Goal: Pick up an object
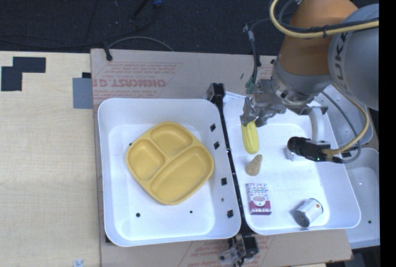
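Observation:
In the right bin (334, 194), a yellow corn cob (250, 138) lies near the far left corner, pointing toward the front. My gripper (255, 117) hangs right over the cob's far end and hides its tip. A tan cone-shaped piece (253, 165) sits just in front of the cob. Closer to the front lie a small red and pink box (258, 198) and a grey can (307, 212) on its side.
The left bin (117, 197) holds a yellow divided plate (170, 162). A black divider (226, 160) runs between the bins. A black fitting with cables (306, 148) hangs from the arm over the right bin's right half. The orange and grey arm (322, 30) covers the far right.

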`<state>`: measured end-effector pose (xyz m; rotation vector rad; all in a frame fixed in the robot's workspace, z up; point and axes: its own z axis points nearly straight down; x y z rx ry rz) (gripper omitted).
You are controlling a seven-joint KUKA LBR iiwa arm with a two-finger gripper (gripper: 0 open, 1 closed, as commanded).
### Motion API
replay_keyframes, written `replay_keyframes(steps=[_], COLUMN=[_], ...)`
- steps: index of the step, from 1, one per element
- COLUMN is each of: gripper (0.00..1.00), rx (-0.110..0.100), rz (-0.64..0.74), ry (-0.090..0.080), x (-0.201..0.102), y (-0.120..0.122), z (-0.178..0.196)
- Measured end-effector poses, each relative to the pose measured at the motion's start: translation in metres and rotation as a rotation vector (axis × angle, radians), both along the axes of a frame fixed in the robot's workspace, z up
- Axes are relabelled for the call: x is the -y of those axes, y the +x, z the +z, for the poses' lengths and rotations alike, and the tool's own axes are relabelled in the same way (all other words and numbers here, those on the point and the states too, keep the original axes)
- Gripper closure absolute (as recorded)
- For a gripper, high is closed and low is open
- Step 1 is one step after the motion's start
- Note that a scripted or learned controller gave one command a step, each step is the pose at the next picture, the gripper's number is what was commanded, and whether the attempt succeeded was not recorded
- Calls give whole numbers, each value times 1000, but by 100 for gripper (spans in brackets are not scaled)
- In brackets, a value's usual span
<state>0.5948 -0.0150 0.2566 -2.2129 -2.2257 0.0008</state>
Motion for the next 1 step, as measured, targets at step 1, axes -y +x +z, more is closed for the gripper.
replay_keyframes(steps=[1], gripper=[100], rx=[-4], rz=[-1], ry=[-1], x=[-51], y=[0], z=[-18])
